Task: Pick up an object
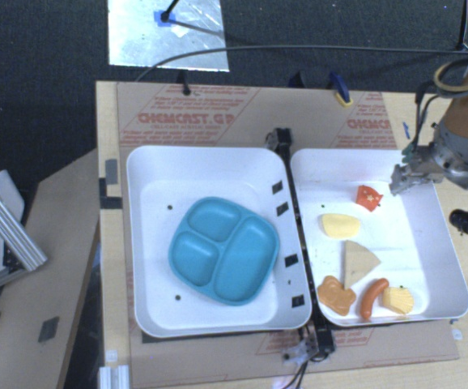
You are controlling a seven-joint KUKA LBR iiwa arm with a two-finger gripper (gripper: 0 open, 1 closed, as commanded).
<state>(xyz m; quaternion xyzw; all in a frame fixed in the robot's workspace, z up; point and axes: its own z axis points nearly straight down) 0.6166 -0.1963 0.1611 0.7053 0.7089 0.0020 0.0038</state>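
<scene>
Dark carpet is framing a tan bench (80, 217) with a cardboard sheet (218, 108) on it, and two white bins are sitting side by side on that sheet. Over in the left bin (149, 217) a blue divided plate (222, 250) is lying flat, alone.

All the candidates are lying in the right bin (436, 241): a small red block (368, 197) at the far side, a pale yellow lump (340, 224) just nearer, a tan wedge (359, 260) in the middle, then along the near edge an orange lump (335, 294), a sausage (372, 297) and a yellow ridged piece (398, 300). These three are crowding together, with sausage and yellow piece nearly touching.

From the right the arm (465, 124) is reaching in, and its gripper (408, 177) is hanging over the far right part of that bin, close beside the red block. How wide the hand is set, I cannot tell from this angle; nothing is showing in it.

Judging by looks, these are toy foods: light, hard plastic, smooth and a bit slippery, not fragile. That red block is the likeliest target, standing apart from its neighbours. I would be squeezing it across its flat opposite sides, low down, since a small light piece may skid away under a glancing touch.
</scene>
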